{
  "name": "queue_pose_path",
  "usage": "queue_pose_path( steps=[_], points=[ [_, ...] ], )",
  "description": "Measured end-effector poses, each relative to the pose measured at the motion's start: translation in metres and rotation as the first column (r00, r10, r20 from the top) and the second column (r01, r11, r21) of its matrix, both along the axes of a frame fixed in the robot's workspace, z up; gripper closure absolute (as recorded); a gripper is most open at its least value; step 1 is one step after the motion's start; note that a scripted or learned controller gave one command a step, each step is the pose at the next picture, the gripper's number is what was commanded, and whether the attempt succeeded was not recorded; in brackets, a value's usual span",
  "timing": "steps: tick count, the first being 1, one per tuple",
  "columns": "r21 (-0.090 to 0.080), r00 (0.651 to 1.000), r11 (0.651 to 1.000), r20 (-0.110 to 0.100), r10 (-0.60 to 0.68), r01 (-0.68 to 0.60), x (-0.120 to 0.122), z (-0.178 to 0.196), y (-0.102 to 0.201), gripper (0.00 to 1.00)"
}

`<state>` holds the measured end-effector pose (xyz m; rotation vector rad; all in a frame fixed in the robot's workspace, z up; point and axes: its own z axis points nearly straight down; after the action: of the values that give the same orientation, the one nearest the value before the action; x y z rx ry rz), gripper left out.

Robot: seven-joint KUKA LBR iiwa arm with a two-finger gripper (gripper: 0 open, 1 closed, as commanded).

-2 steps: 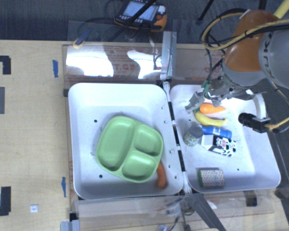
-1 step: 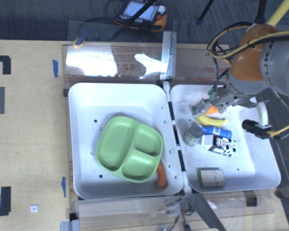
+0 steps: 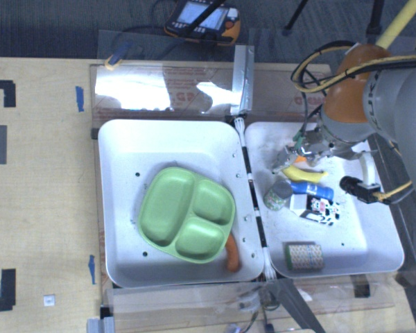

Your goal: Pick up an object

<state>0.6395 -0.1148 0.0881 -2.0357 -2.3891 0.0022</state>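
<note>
My gripper [image 3: 296,155] hangs low over the back of the right bin [image 3: 381,245], reaching in from the right under the orange wrist band. Just below it lies a yellow banana-shaped object [image 3: 306,175], with a small orange piece [image 3: 301,162] right at the gripper's tip. A small greyish-green can [image 3: 276,198] stands to the lower left. A blue, white and black packet [image 3: 319,207] lies to the lower right. A speckled rectangular block [image 3: 304,255] sits near the bin's front wall.
The left bin [image 3: 121,144] holds a green divided plate [image 3: 186,214] with an orange carrot-like piece [image 3: 231,252] at its front right edge. A metal divider [image 3: 249,179] separates the bins. A black cable plug [image 3: 353,186] hangs at the arm's right.
</note>
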Motion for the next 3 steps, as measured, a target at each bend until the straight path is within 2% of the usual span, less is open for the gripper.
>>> queue_pose_path(
  steps=[1, 2, 3],
  points=[
    [-0.001, 0.996, 0.996, 0.001, 0.090, -0.090, 0.029, 0.094, 0.037, 0.00],
    [0.001, 0.962, 0.962, 0.000, 0.273, -0.273, -0.019, 0.020, -0.018, 0.00],
    [-0.003, 0.941, 0.941, 0.006, 0.338, -0.338, -0.022, -0.002, 0.000, 0.00]
  ],
)
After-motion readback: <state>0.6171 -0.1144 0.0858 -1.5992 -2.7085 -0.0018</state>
